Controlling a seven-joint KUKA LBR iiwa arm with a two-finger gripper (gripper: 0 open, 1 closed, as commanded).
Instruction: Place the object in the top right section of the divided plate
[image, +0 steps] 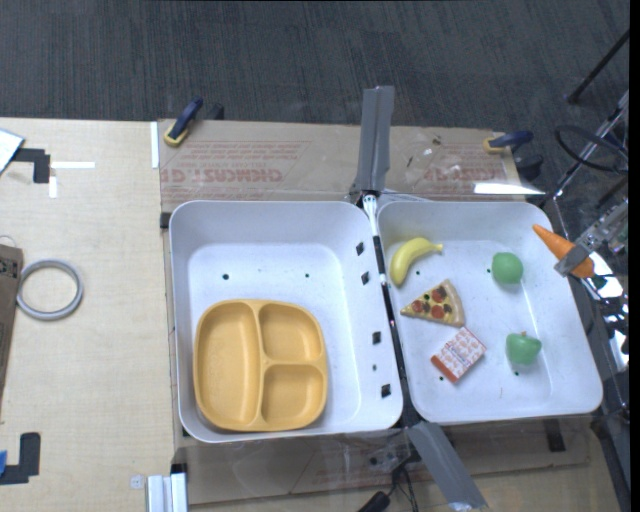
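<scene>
Yellow three-section divided plastic plate (262, 363) in left white bin (200, 240), tool (585, 250) at right bin's (500, 405) far right edge, well apart, grip state unclear.

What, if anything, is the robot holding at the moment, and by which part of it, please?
It cannot be told: the gripper sits at the right bin's far edge, with something orange beside it, too small to judge.

Smooth matt yellow plastic plate (261, 364); glossy white plastic bins (270, 235).

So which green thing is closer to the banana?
The upper green ball, in the right bin's far part, level with the banana. The other green thing lies lower, beside the red-white packet.
</scene>
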